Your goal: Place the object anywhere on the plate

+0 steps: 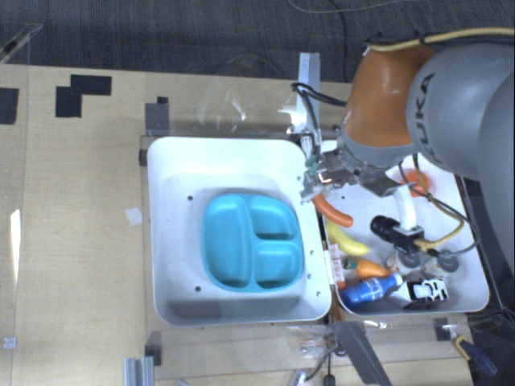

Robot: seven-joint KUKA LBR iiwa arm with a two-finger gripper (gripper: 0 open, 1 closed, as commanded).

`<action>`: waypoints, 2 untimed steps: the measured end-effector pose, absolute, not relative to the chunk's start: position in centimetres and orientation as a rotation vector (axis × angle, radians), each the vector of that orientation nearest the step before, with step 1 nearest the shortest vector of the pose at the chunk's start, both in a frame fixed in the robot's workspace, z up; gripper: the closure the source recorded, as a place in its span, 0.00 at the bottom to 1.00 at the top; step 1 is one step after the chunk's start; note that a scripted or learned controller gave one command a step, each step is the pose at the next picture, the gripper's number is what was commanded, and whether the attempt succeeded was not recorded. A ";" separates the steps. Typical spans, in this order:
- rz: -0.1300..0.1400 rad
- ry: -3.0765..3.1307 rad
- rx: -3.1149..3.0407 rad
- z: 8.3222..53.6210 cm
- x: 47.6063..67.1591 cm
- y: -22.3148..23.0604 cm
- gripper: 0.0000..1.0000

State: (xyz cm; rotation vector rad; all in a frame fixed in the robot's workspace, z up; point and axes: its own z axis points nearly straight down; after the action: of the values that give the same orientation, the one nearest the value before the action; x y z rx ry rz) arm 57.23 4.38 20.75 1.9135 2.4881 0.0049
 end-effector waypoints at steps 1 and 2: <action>0.005 2.487 1.914 20.8 57.2 4.3 0.00; 0.005 2.460 1.946 20.1 58.0 -1.7 0.00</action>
State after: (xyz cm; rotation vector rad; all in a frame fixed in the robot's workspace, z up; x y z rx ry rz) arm 58.01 -1.72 20.05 1.9465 2.4598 0.0050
